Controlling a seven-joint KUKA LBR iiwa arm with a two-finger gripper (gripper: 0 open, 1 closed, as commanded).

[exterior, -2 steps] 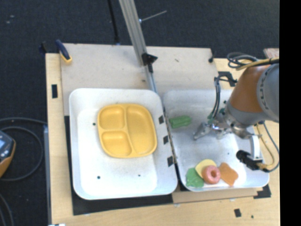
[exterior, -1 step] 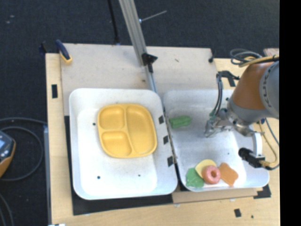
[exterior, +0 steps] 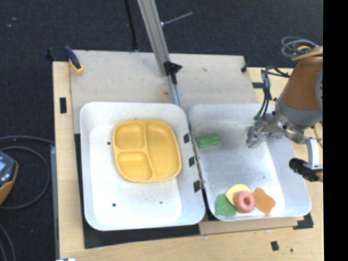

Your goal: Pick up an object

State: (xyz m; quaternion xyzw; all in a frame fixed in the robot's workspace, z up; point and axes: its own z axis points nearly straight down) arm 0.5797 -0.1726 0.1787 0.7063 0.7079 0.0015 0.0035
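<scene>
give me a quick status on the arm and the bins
Gripper over right bin, nothing seen between fingers. Green piece lies apart to its left. Toy pile at near edge. Yellow tray in left bin.

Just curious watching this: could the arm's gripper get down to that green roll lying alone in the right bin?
Probably yes. The green roll lies alone on the right bin floor, nothing between it and the gripper.

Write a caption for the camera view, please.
Gripper hovers over right bin, near green block; yellow tray lies left.
</scene>
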